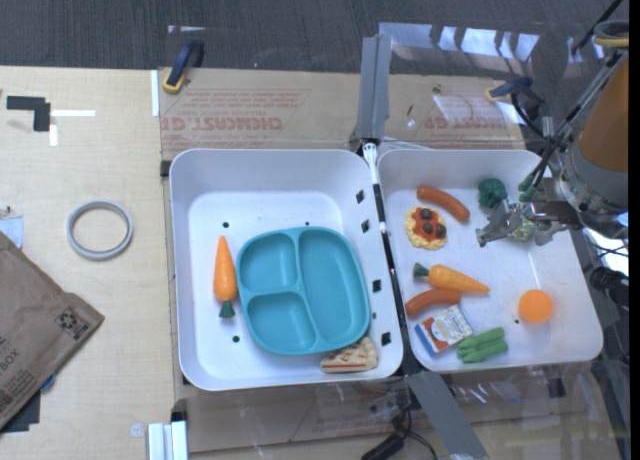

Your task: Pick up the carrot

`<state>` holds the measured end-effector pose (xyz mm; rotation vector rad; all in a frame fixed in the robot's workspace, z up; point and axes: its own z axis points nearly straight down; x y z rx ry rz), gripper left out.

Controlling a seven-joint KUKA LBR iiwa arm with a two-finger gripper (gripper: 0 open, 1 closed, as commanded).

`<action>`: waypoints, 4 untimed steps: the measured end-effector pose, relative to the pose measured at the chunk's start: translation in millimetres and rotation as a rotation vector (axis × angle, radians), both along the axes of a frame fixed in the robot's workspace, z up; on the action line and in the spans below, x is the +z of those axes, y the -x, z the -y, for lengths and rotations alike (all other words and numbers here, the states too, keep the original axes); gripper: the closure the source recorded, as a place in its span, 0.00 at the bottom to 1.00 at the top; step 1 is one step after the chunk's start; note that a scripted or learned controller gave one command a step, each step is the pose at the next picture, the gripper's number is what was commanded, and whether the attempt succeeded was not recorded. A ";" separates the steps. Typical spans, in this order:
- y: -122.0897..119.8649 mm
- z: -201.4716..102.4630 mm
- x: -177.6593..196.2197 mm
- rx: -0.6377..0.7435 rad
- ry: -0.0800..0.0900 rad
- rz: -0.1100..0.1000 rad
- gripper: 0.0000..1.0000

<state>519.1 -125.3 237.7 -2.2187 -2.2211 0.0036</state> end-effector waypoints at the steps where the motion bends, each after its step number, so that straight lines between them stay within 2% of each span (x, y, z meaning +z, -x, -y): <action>1: -1.9 -54.1 -47.1 0.303 -0.001 0.000 0.00; 2: 2.3 -12.9 -146.5 0.378 -0.001 0.002 0.00; 3: 2.4 -11.8 -137.9 0.373 -0.001 0.002 1.00; 4: 36.2 -19.7 -142.6 0.427 0.008 0.020 1.00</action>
